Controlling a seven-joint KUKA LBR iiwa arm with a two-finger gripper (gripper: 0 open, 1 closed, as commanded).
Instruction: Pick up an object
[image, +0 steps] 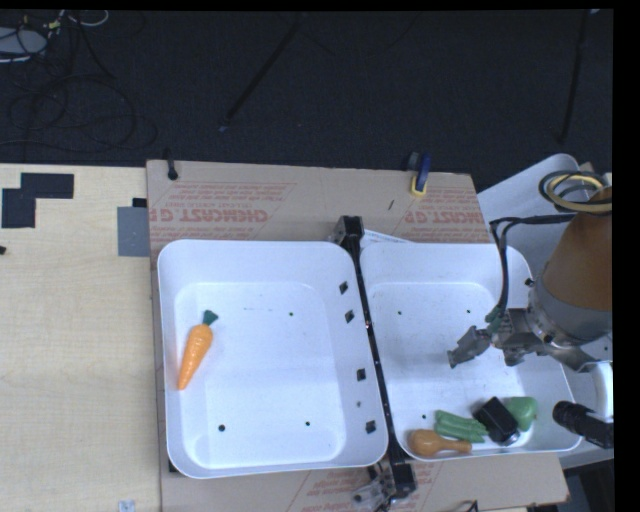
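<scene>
Green, black and tan things huddle touching in the lower right of the frame: a green toy vegetable (460, 427), a black block (497, 420), a tan pear-shaped piece (437, 443), pressed to the right bin (430, 300) front wall. My gripper (470, 349) hangs just above them, holding nothing; how wide it stands I cannot tell. Closing there, I might pinch two at once or jam against the wall, while the toy carrot (195, 348) lies alone in the left bin (250, 262).
</scene>
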